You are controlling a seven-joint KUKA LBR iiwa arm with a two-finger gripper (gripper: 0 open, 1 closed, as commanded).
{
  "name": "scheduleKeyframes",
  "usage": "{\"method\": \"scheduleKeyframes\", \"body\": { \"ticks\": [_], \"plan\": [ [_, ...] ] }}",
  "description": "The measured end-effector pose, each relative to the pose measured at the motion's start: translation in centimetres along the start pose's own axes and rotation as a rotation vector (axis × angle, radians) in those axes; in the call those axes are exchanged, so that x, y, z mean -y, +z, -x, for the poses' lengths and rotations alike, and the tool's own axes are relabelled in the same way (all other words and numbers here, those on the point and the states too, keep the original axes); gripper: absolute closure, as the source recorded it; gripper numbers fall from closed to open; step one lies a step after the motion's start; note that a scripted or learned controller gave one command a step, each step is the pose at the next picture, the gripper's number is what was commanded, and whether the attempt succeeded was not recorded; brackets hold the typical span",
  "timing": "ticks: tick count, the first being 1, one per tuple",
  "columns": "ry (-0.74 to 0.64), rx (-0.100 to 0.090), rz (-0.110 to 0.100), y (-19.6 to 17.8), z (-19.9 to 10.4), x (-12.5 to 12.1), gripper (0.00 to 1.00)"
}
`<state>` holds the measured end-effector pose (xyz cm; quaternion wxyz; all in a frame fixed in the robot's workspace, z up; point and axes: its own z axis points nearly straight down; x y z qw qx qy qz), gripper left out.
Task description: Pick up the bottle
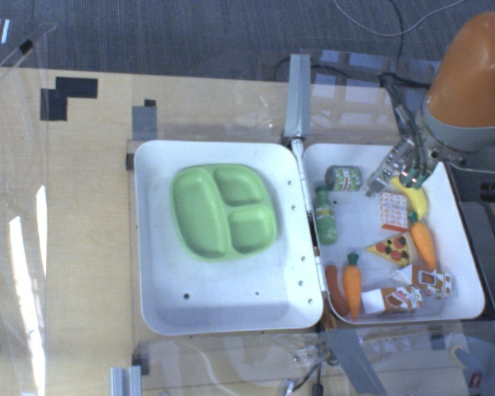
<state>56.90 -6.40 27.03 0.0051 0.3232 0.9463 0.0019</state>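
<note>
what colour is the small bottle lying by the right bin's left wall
Green, small plastic bottle, clear in the camera view.

A robotics lab: wooden bench [82, 246] with two white bins [148, 246], grey carpet [190, 23], loose cable [396, 15].

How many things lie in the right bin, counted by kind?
Green bottle: 1
Can: 1
Carrots: 2
Banana: 1
Pizza slice: 1
Sausage: 1
Printed cartons and cards: 3
Total: 10
</note>
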Motion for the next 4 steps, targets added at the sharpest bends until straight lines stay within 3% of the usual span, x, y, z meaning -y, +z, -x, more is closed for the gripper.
{"method": "scheduleKeyframes", "body": {
  "ticks": [1,2,3,4],
  "plan": [
    [0.001,-0.001,0.000,0.0,0.0,0.0,0.00],
    [-0.075,0.000,-0.001,-4.6,-4.3,1.8,0.00],
    [-0.108,-0.004,-0.003,5.7,-4.7,7.1,0.00],
    [-0.244,-0.003,-0.002,17.5,-4.1,6.3,0.00]
  ]
}}
